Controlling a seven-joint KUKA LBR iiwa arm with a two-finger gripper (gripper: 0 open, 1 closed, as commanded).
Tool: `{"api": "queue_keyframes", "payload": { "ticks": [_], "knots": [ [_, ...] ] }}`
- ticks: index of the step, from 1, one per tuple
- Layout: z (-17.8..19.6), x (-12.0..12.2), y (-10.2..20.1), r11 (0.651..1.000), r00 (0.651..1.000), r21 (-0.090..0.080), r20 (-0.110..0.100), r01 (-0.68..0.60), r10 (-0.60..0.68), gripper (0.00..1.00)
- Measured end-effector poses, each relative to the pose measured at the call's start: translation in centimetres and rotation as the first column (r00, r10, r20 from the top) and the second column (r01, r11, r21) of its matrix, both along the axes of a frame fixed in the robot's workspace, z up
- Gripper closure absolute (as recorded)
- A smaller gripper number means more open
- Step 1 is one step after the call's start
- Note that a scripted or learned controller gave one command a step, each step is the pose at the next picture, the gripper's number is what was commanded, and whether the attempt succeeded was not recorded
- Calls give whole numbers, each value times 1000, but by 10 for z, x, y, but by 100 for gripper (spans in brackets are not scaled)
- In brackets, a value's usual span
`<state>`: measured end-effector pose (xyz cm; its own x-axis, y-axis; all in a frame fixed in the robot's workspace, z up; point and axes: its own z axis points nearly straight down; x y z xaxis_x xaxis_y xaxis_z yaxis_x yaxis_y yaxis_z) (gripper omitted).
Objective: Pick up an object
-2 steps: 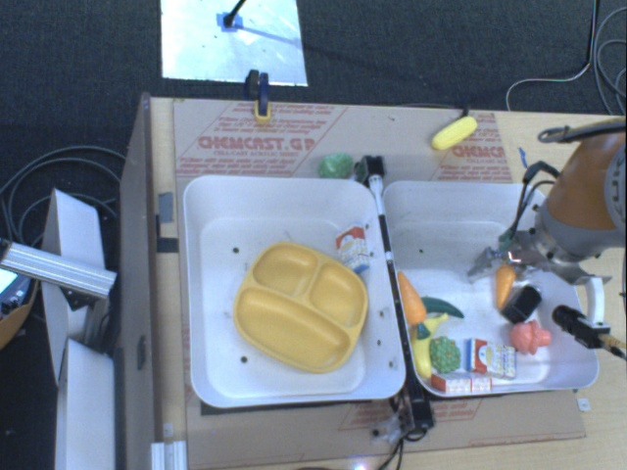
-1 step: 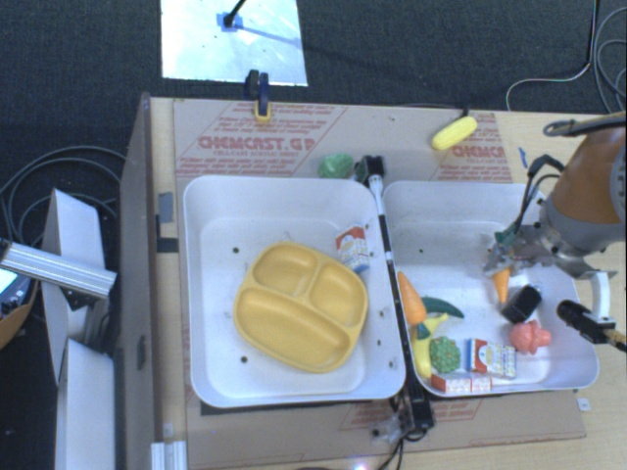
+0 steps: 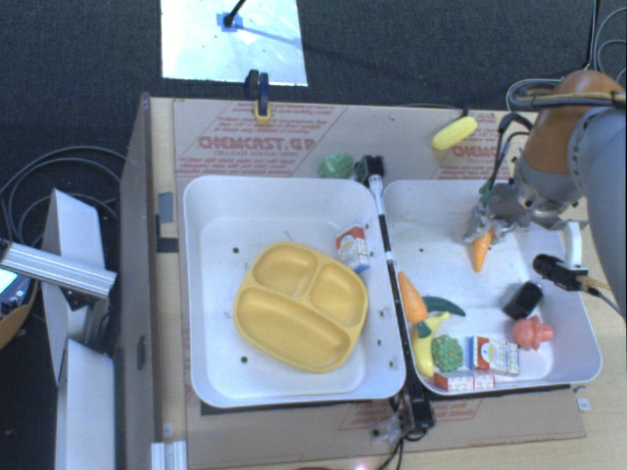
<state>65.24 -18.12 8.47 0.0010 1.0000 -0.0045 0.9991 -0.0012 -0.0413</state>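
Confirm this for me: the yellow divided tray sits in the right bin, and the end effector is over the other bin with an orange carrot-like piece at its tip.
One thing is wrong: the yellow divided tray sits in the left bin, as the camera view shows. The rest stands: the end effector is over the other bin, with the orange carrot-like piece at its tip.

The arm (image 3: 578, 135) is running off the picture's edge at three o'clock, so its base is not showing. The gripper (image 3: 482, 235) is covering the top of a small orange thing (image 3: 479, 254), and whether the fingers are gripping it is too small to tell. A carrot (image 3: 411, 299) is lying partly over a banana (image 3: 424, 339), hiding part of it. Print on the cartons (image 3: 490, 355) at five o'clock is too small to read. A green thing (image 3: 336, 165) at twelve o'clock is sitting half behind the left bin's rim (image 3: 284, 181). Cables (image 3: 39, 179) at nine o'clock are being cut off by the edge.
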Motion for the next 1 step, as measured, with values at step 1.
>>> {"api": "queue_keyframes", "payload": {
  "ticks": [1],
  "knots": [
    [44, -6, 82, 1000, 999, 6, 42, -10, 10, 100]
  ]
}}
